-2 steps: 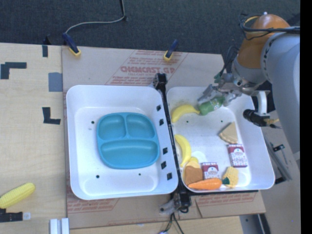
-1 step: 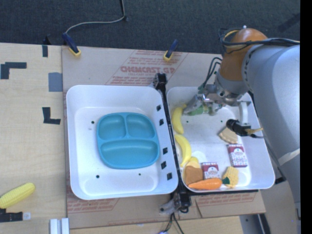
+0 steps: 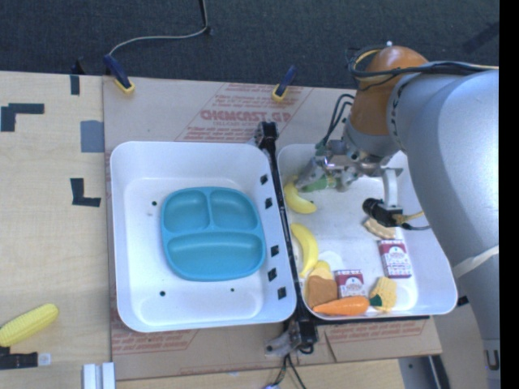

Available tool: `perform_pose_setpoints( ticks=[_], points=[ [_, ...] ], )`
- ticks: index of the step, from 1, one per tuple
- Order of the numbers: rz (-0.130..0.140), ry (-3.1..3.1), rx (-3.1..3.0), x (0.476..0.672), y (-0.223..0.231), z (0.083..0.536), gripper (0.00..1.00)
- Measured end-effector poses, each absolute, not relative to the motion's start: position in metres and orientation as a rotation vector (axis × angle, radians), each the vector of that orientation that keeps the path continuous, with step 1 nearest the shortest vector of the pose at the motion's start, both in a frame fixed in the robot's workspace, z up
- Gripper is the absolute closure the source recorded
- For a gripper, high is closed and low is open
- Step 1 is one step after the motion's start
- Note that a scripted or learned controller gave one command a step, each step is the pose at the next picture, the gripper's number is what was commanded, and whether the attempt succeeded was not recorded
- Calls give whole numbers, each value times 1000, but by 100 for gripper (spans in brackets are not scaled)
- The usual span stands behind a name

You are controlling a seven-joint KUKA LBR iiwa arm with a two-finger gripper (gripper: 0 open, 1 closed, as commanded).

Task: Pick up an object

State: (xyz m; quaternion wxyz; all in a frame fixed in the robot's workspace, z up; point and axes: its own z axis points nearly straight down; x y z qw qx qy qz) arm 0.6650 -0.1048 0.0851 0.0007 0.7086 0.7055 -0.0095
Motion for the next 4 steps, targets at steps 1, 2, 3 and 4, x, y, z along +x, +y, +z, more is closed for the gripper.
perform_pose_setpoints(
  ticks=[1,2,3,4],
  points=[
    [0,2217,2221,579,-140,86,0],
    [-1,2222,2222,537,-204,131,0],
    [8,2209,2208,505,-215,90,0],
    [6,2219,2214,572,-190,87,0]
  ],
)
